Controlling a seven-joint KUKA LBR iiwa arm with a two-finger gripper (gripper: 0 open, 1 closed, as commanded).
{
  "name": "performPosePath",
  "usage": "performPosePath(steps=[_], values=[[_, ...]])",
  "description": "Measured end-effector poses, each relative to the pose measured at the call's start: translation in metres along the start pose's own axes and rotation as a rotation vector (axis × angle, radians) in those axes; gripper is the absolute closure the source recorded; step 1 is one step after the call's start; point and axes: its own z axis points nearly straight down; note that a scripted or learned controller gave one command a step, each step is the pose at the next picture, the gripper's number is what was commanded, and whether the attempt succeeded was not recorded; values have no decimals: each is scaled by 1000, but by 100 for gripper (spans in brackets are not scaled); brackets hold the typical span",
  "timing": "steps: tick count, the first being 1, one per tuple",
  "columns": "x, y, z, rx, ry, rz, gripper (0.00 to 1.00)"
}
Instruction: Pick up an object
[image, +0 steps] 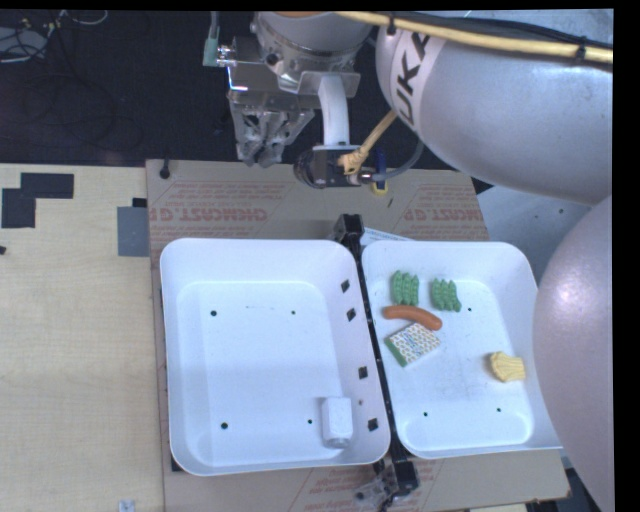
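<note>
gripper (266, 150): fingers close together, nothing between them | pose: raised beyond far edge of left bin (190, 300), arm (500, 90) overhead | right bin (520, 270): 2 green pieces (405, 288), 1 sausage (412, 316), 1 checkered block (413, 345), 1 yellow piece (507, 367) | left bin: 1 white block (337, 420), near-right corner

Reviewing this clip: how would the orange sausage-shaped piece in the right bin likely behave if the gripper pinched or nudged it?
The orange sausage looks rounded and smooth, so it may roll or slip sideways when nudged. It lies close to the green pieces and the checkered block, so a push would probably disturb them. It seems small, likely light.
</note>
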Motion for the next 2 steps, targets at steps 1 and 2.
performPosePath(steps=[1, 2], values=[[0, -64, 66, 1, 1, -3, 100], [-34, -68, -92, -26, 9, 1, 100]])
